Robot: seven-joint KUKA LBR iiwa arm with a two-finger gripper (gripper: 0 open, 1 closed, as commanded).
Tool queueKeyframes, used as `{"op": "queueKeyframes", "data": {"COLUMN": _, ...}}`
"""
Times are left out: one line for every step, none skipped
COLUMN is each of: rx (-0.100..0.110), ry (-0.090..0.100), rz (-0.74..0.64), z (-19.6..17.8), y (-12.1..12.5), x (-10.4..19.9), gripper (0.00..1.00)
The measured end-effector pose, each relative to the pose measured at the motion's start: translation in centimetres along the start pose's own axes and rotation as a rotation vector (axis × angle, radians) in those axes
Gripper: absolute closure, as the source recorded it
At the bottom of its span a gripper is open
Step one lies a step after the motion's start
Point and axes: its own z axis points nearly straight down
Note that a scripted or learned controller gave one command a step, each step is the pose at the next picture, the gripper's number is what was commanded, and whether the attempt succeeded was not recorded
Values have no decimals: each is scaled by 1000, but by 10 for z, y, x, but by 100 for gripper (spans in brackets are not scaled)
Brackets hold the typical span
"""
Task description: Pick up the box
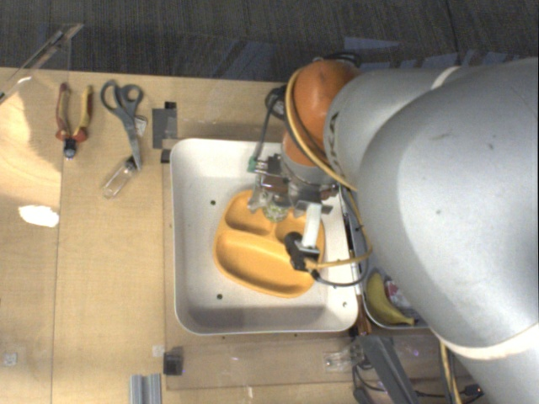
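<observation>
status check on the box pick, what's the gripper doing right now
Gripper low in white bin, over orange box. Fingers unreadable. Arm covers the right side.

A light wooden table [93, 293] carries the scene, its far edge meeting dark grey carpet. A shallow white plastic bin [195, 225] with rounded corners sits on it right of centre. At the far left lie red-handled pliers [71, 118], and just right of them grey-handled metal scissors [126, 118] with the blades pointing toward the near side. A small clear plastic tube [118, 178] lies by the scissor tips. A small black block [164, 123] rests just beyond the bin's far-left corner, and another black block [173, 362] sits near its near-left corner. A patch of white glare [38, 216] marks the table's left side.
</observation>
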Motion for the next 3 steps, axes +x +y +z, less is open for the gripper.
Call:
{"op": "queueKeyframes", "data": {"rx": -2, "ry": -1, "rz": 102, "z": -148, "y": 1, "x": -122, "gripper": 100}}
{"op": "queueKeyframes", "data": {"rx": 1, "ry": -1, "rz": -557, "z": -112, "y": 9, "x": -133, "gripper": 100}}
{"op": "queueKeyframes", "data": {"rx": 2, "ry": -1, "rz": -381, "z": -59, "y": -12, "x": -64, "gripper": 100}}
